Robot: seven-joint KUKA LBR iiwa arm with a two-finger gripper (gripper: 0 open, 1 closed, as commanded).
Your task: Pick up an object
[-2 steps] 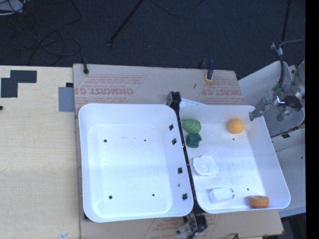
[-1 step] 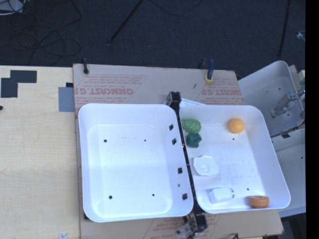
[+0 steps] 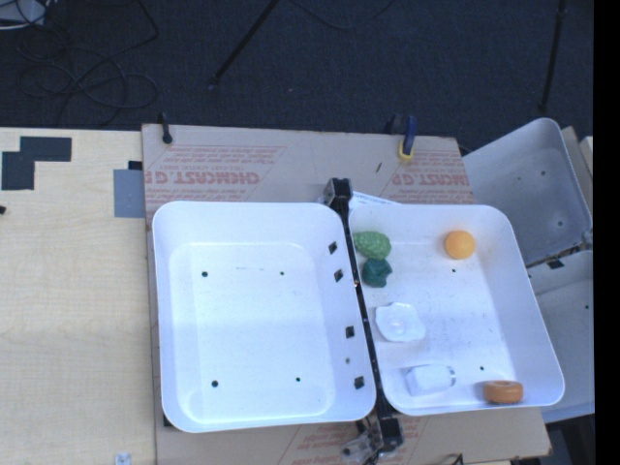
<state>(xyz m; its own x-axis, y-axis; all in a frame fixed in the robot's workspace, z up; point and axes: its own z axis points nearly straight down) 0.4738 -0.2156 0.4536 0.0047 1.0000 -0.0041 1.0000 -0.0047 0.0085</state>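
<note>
The right bin (image 3: pixel 528 298) holds several small objects. A light green lump (image 3: pixel 372 243) lies at its far left, with a dark teal lump (image 3: pixel 375 272) just in front of it. An orange ball (image 3: pixel 459 244) rests toward the back right. A white crumpled piece (image 3: pixel 399 322) sits near the middle left. A white block (image 3: pixel 429 378) lies near the front wall, and an orange ring-shaped piece (image 3: pixel 503 391) sits at the front right corner.
The left bin (image 3: pixel 165 260) stands beside the right one, joined by a black clip strip (image 3: pixel 351 289). Both rest on a cardboard sheet (image 3: pixel 242 168) on the wooden bench. A grey metal panel (image 3: pixel 528 177) lies at the right.
</note>
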